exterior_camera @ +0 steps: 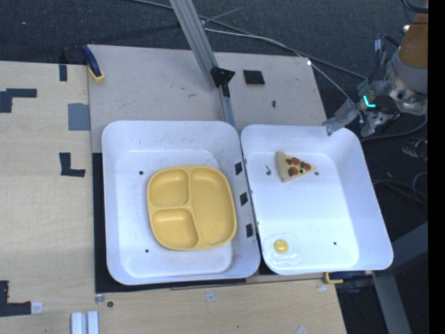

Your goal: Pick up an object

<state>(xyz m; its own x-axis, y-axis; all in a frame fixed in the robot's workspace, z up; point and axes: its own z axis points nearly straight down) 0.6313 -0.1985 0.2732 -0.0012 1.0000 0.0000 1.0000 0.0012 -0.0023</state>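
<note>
With the gripper (345,121) parked off the right bin's (361,186) one-o'clock corner, its opening impossible to judge, it should drop squarely over the pizza slice (294,166) near the bin's eleven o'clock.

Two shallow white bins sit side by side: the right bin (361,186) lies just below and left of the claw (345,122), and the left bin (118,186) lies farther off to the claw's left.

One yellow divided plate (191,207) rests in the far bin, well apart from the claw, and it has three compartments.

One toy pizza slice (293,166) lies in the near bin, a short way below and left of the claw.

One toy fried egg (281,247) lies in the same bin, well below the claw, near the bin's front edge.

That makes two loose items in the near bin and one in the far bin.
</note>
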